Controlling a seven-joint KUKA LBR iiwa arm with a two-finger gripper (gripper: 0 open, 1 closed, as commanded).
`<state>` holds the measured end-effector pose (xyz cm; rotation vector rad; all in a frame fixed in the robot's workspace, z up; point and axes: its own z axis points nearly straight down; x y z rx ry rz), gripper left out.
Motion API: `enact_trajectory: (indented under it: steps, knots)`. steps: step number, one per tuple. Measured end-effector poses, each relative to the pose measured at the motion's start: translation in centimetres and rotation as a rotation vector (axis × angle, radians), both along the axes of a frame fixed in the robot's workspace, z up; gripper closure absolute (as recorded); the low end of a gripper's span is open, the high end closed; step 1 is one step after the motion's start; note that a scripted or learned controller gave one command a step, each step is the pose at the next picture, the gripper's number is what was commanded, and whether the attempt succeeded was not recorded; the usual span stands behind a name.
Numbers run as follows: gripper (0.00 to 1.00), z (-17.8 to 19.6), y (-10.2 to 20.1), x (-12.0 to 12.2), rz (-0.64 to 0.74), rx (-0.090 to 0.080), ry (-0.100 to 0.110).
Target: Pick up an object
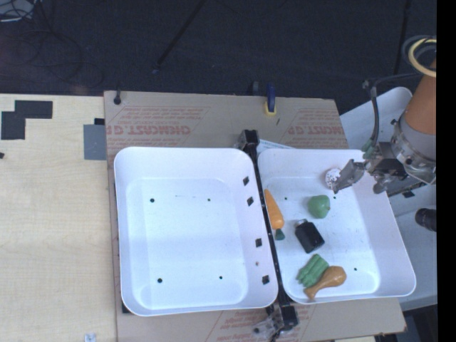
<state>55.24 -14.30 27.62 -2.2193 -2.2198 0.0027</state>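
- I see the gripper (354, 172) over the right bin (399, 262), beside a small whitish ball (333, 177).
- Ball lies just left of the fingertips.
- Finger spread: I cannot tell.

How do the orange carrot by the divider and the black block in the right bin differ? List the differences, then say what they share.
Colour: the carrot is orange, the black block is black.
Shape: the carrot is long and tapered, the black block short and boxy.
Place: the carrot lies against the bin's left wall, the black block nearer the middle of the floor.
Both lie in the right bin, apart from the end effector.
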Motion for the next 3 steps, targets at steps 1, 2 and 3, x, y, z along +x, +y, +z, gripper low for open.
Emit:
enact_trajectory:
  steps: [1,2,3]
  knots:
    - [0.0,-16.4,-2.1,-4.2,-0.005,0.003,0.006]
    - [0.0,-2.1,-4.8,-0.1,-0.001,-0.006,-0.016]
    - [0.0,26.4,-0.4,1.2,0.004,-0.005,-0.019]
